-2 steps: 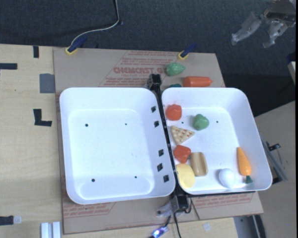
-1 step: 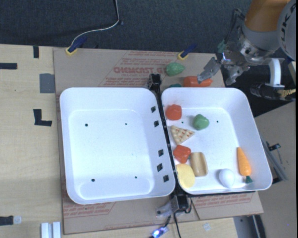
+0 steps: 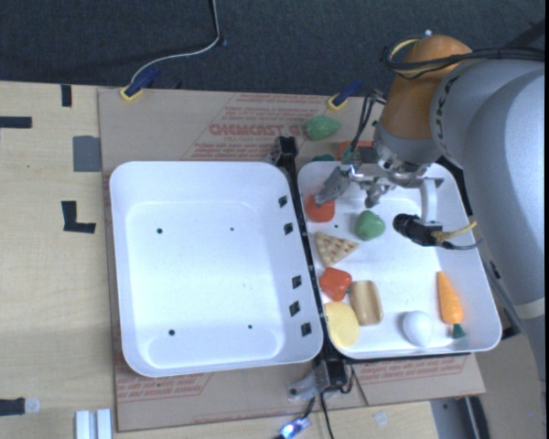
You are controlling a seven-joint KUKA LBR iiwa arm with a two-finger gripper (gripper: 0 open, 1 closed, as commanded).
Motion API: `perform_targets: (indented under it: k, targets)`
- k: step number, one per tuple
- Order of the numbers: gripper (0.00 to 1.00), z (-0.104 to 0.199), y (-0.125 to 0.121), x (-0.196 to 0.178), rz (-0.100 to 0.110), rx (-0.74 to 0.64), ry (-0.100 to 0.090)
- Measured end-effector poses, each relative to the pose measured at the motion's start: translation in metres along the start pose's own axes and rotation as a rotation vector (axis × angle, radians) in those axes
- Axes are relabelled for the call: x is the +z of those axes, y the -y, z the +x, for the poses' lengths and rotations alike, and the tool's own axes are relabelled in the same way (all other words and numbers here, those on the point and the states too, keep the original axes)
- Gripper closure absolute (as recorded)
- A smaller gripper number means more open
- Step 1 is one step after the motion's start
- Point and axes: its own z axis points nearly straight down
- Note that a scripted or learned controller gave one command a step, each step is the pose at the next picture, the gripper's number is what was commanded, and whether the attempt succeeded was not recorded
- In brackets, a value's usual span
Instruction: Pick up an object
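The red-orange piece (image 3: 319, 210) lies at the left wall of the right bin (image 3: 480, 273), near its far end, and is too rounded to show a long axis. The gripper (image 3: 352, 188) hangs just above and beside it; one grey finger (image 3: 331, 187) slants down toward it, the jaws look parted, nothing between them. A green piece (image 3: 370, 224) sits just right. The carrot (image 3: 449, 300) points lengthwise along the right wall. The left bin (image 3: 128, 186) offers open floor.
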Motion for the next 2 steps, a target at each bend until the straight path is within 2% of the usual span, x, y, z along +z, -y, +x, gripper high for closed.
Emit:
perform_targets:
  k: [1,2]
  targets:
    - [0.00,0.005,0.037,0.039,-0.010,0.002,0.003]
    - [0.00,0.003,0.010,0.036,-0.013,0.000,0.001]
